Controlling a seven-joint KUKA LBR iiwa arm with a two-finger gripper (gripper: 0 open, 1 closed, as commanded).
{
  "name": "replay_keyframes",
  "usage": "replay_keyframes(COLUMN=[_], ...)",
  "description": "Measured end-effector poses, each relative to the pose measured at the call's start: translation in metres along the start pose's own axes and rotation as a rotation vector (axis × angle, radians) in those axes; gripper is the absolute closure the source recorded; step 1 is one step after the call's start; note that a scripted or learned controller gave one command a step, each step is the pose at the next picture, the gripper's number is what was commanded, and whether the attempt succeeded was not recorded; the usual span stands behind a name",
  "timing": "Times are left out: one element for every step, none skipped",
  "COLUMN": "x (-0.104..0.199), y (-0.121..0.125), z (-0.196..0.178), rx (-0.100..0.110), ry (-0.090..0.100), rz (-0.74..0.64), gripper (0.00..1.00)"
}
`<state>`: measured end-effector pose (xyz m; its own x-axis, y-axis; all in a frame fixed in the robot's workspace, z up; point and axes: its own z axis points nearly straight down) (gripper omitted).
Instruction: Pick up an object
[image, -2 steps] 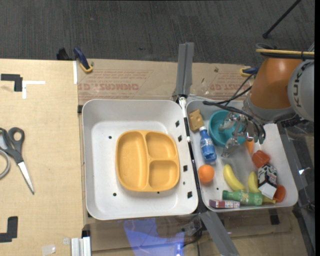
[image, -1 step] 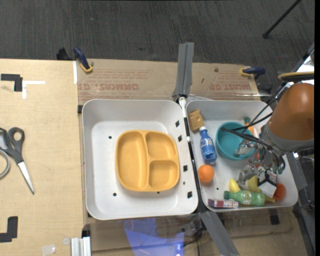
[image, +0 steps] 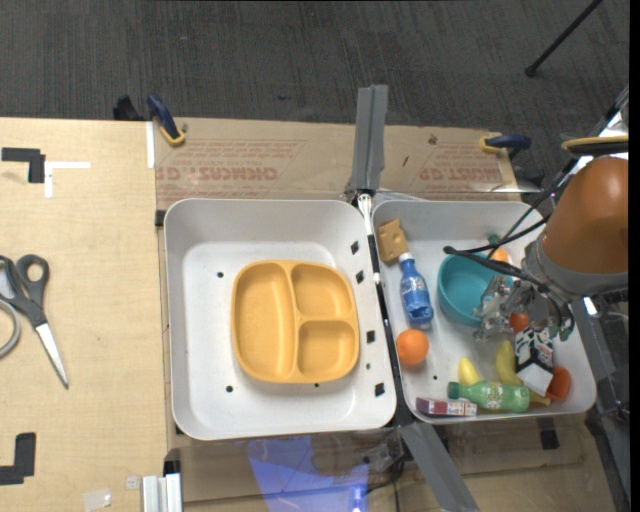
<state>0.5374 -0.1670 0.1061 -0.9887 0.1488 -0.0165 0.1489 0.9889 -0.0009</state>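
Observation:
The right bin (image: 440, 232) holds several small objects. A teal bowl (image: 462, 288) sits near its middle, with a blue bottle (image: 415, 292) and an orange ball (image: 411, 346) to its left. A brown block (image: 391, 240) lies at the back left. Along the front lie a green bottle (image: 497, 397), a yellow piece (image: 504, 364) and a small tube (image: 445, 407). My gripper (image: 505, 312) hangs low over the bowl's right rim, above a black-and-white carton (image: 536, 357) and a red item (image: 559, 382). Nothing shows clearly between its fingers.
The left bin (image: 190, 330) holds a yellow divided plate (image: 296, 321). Scissors (image: 35, 310) lie on the wooden bench at far left. Cables trail from the arm's orange band (image: 598, 215) across the right bin's back right corner.

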Motion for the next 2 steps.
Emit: replay_keyframes(x=[0.045,0.056], y=[0.045,0.060], z=[0.007,0.008], rx=[0.003,0.002], ry=[-0.005,-0.002], rz=[-0.167,0.083], gripper=[1.00,1.00])
